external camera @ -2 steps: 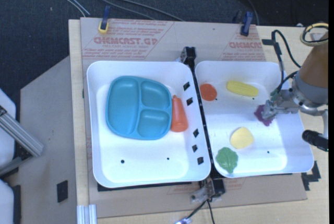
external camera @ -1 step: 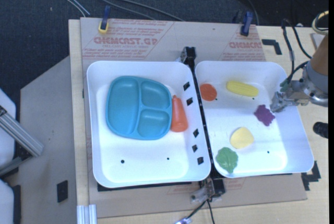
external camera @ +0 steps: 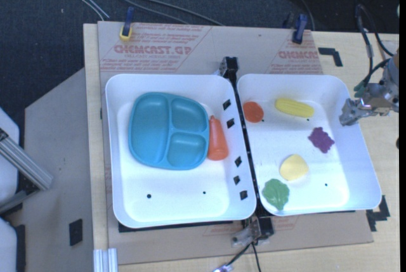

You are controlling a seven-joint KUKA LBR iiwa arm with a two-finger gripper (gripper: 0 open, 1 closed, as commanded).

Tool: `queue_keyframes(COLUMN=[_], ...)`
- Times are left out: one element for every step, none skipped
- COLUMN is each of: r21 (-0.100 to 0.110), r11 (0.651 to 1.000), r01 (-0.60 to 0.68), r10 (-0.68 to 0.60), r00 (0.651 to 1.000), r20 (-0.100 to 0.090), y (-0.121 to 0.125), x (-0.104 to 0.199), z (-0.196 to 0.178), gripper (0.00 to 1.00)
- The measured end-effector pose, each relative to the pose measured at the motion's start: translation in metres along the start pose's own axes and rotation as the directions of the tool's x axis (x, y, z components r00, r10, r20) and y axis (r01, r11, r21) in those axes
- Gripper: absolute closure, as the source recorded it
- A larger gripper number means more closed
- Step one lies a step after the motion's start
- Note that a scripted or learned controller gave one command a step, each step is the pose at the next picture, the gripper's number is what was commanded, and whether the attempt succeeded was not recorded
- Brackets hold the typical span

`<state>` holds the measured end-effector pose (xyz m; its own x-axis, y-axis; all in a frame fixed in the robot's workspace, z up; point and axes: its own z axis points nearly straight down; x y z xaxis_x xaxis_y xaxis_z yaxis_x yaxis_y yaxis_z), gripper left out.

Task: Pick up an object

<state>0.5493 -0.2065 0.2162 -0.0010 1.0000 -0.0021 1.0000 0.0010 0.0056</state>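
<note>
A: Where is the gripper (external camera: pixel 351 113)?

B: At the right rim of the right bin (external camera: pixel 361 156), toward the far end. It hangs over the rim, with nothing between its tips that I can make out.

A: Open or closed?

B: I cannot tell; it is small and blurred there.

A: What lies in the right bin?

B: Five things. A corn cob (external camera: pixel 294 108) lies at the far side, near the middle. An orange ball (external camera: pixel 254 112) sits left of it, close to the left wall. A purple piece (external camera: pixel 321 139) lies nearest the gripper, a little nearer and to its left, well apart from it. A yellow lump (external camera: pixel 294 167) rests toward the near side, and a green leafy piece (external camera: pixel 276 193) sits just near-left of it, at the near wall.

A: And the left bin (external camera: pixel 120 137)?

B: A blue divided tray (external camera: pixel 169 131) lies in its far half. A carrot (external camera: pixel 217 139) lies along the tray's right edge, touching it, pointing far.

A: Anything around the bins?

B: Two clamps, a yellow one (external camera: pixel 127 30) and a blue one (external camera: pixel 299 28), grip the far edge of the board (external camera: pixel 165 45) under the bins.
</note>
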Motion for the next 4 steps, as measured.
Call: queue_keyframes(r21=[0.008,0.009,0.007,0.01], r11=[1.0,1.0,1.0,1.0], r01=[0.005,0.005,0.005,0.005], r10=[-0.005,-0.005,-0.005,-0.005], r00=[1.0,1.0,1.0,1.0], r20=[-0.006,-0.006,-0.005,-0.006], y=[-0.007,-0.02,-0.021,-0.036], x=[0.059,0.118,0.163,0.218], z=[0.006,0.01,0.004,0.009], gripper=[1.0,1.0,1.0,1.0])
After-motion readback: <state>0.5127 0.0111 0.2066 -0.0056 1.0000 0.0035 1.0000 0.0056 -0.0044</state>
